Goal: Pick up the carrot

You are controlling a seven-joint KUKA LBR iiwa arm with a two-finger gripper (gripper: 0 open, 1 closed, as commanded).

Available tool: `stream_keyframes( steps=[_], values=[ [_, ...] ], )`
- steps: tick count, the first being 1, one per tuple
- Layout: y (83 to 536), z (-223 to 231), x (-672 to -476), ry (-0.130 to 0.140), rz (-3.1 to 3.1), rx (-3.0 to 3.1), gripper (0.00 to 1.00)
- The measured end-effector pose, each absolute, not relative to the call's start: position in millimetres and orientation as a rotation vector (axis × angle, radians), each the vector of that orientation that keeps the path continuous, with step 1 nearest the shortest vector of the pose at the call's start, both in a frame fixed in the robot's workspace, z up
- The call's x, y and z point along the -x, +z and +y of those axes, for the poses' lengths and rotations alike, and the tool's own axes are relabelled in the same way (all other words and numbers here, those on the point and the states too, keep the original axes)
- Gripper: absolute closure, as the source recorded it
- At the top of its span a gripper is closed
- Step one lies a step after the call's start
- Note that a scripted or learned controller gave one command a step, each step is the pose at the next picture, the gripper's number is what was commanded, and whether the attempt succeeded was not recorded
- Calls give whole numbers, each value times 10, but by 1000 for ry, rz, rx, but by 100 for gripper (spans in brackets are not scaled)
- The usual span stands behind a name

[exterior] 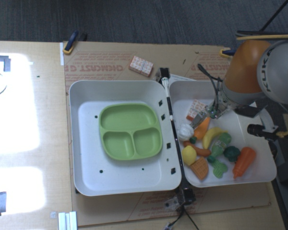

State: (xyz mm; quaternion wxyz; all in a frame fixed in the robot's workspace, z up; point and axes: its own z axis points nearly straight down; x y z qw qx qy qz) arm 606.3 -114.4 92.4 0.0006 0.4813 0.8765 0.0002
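Camera view | gripper [207,115] low over right bin [264,176], fingertips too small and cluttered to tell open or closed | carrot [244,161] lies at that bin's near right, apart from gripper | arm [259,71] cut off at right edge | green plate [130,131] in left bin [81,143] | bins on cardboard [105,63] over pale bench [29,128]; dark floor beyond.

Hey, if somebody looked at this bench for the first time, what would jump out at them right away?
Probably the green divided plate, alone in the left bin. Next, the bright heap of toy food crowded into the right bin, with a large carrot near its right wall. The grey and orange arm reaches in from the right, its gripper low over an orange piece at the heap's top.
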Motion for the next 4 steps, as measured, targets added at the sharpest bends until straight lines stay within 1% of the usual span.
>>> stream_keyframes(
  steps=[1, 2, 3, 4],
  values=[
    [1032, -1148, -6076, 3, 2746, -1515, 100],
    [1027, -1147, -6074, 3, 2748, -1515, 0],
    [1128, -1150, -6086, 5, 2742, -1518, 100],
    [1128, -1149, -6085, 5, 2742, -1518, 0]
  ],
)
